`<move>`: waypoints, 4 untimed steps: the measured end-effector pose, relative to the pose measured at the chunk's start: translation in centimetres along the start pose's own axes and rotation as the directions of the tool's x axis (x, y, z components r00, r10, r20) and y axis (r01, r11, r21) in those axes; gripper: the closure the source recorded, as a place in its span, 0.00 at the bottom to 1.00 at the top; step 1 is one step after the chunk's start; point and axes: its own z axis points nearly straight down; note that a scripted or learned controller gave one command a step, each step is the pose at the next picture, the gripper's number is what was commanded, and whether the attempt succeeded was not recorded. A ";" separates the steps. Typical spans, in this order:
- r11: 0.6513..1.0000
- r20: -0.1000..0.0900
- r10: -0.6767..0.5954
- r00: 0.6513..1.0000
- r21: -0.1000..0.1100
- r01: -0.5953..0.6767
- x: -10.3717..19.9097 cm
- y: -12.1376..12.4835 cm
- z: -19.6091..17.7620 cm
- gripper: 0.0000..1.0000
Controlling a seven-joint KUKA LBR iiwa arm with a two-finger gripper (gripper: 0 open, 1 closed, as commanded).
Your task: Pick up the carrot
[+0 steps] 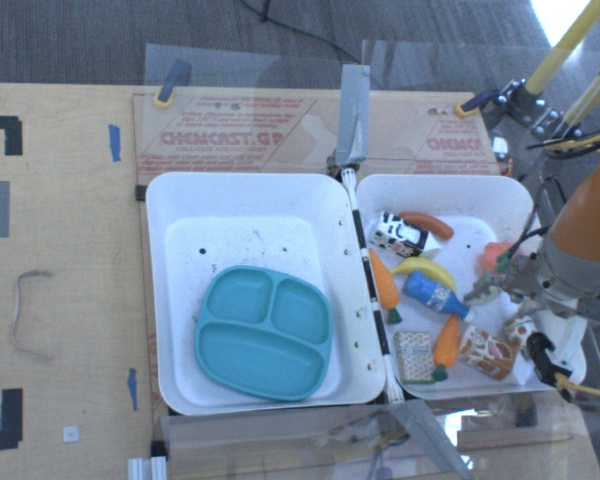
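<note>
A small, light, stiff toy carrot [446,345] is lying lower right, best pinched mid-body; gripper [500,286] state is unclear.

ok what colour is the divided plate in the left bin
Teal, a plain blue-green all over. The plate shows best in the camera view, lying flat in the left bin.

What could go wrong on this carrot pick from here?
1. Ambiguity: two orange carrot-like items sit in the right bin, one along the left wall, one lower down. The program might pick either.
2. Clutter: the lower carrot touches the blue bottle and lies between the patterned packets, so neighbours may be nudged or grabbed.
3. The wall-side carrot hugs the bin divider, leaving little finger room for the gripper.
</note>
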 end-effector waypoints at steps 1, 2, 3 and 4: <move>0.995 0.001 -0.097 0.995 0.001 0.097 2.2 -2.6 -0.1 0.00; 0.908 -0.002 -0.418 0.908 0.007 0.418 2.5 1.3 -0.5 0.00; 0.959 -0.005 -0.282 0.960 0.014 0.282 8.2 -3.5 -4.5 0.00; 0.947 0.001 -0.322 0.947 -0.016 0.322 9.3 -5.0 -0.7 0.00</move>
